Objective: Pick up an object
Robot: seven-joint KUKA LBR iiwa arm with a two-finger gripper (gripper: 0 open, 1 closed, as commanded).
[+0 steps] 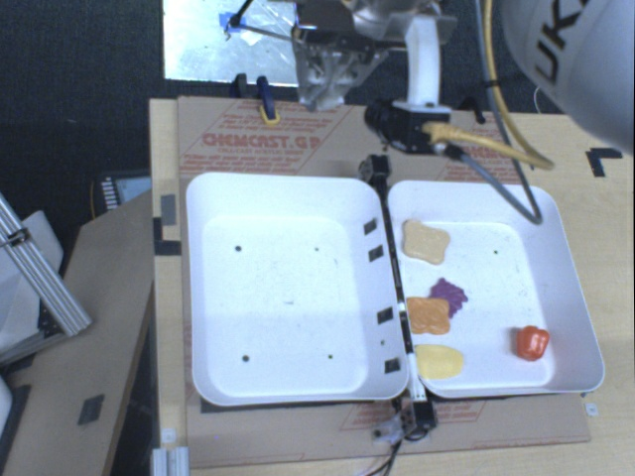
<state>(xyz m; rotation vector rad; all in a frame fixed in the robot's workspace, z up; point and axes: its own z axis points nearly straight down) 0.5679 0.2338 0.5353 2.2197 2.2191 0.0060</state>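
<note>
You have nothing picked up yet: the gripper (325, 87) hangs high beyond the far edge of the bins, carrying nothing visible. All five toy pieces lie in the right bin (496, 236). Nearest its far-left corner lies a tan bread slice (426, 242), flat, pale and lying apart from the others.
</note>
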